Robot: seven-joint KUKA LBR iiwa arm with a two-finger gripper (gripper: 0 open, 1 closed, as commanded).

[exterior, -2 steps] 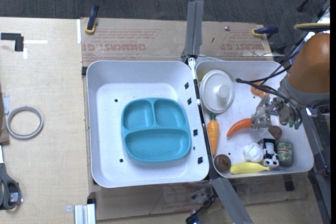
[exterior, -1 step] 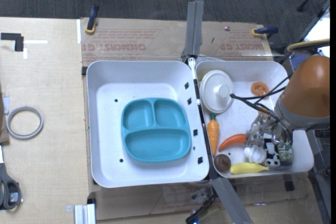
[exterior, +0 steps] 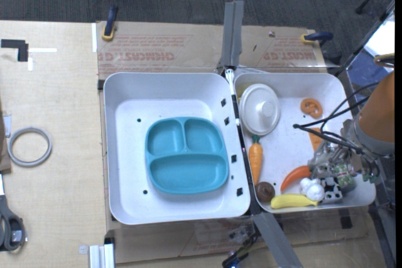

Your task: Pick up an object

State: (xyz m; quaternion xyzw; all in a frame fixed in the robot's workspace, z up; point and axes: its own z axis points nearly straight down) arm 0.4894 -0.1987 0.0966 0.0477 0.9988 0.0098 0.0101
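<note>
The right bin [exterior: 286, 80] holds a white lidded bowl [exterior: 260, 109], a toy carrot [exterior: 255, 160], a pretzel-shaped orange piece [exterior: 310, 107], an orange-red pepper [exterior: 294, 177], a yellow banana [exterior: 293, 201], a brown round piece [exterior: 264, 190] and a white garlic-like lump [exterior: 310, 187]. My gripper [exterior: 331, 167] is low in this bin's front right corner, right beside the white lump and above a black-and-white object [exterior: 335, 192]. Cables and wrist parts hide its fingertips.
The left bin [exterior: 122, 154] carries a teal divided plate [exterior: 186, 155]. A grey tape roll [exterior: 28, 146] and scissors [exterior: 10, 230] lie on the bench at far left. Blue-yellow clamps [exterior: 110, 23] hold the cardboard behind the bins.
</note>
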